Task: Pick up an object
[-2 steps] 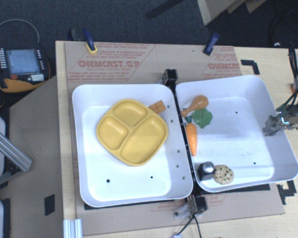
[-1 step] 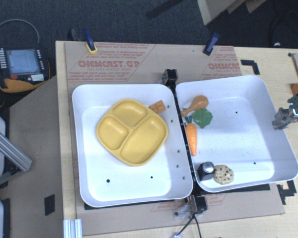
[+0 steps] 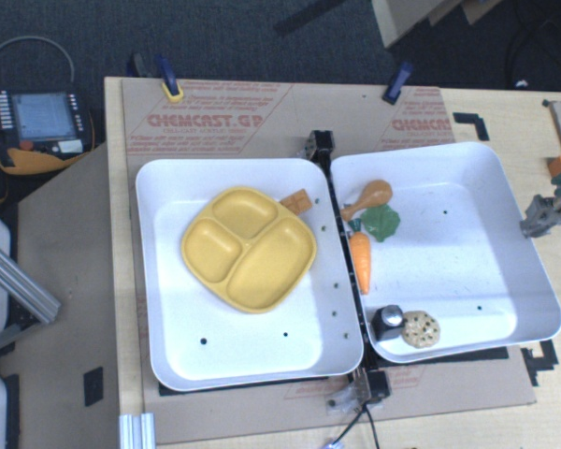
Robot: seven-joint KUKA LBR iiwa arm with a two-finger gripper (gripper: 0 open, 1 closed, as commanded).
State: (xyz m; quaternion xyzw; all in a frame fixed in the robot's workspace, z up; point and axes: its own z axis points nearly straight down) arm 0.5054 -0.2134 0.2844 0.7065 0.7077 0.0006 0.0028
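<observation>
"CHEMCAST" is printed on the bench board – a yellow plate is set in the left bin, a carrot and cookie in the right bin

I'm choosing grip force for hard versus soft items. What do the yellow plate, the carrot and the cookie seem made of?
Plate: likely hard moulded plastic, one even yellow with a soft sheen and rounded compartment walls.
Carrot: probably toy plastic; flat uniform orange, smooth surface.
Cookie: tan with dark specks; looks matte, but too small to tell plastic from foam or rubber.
</observation>
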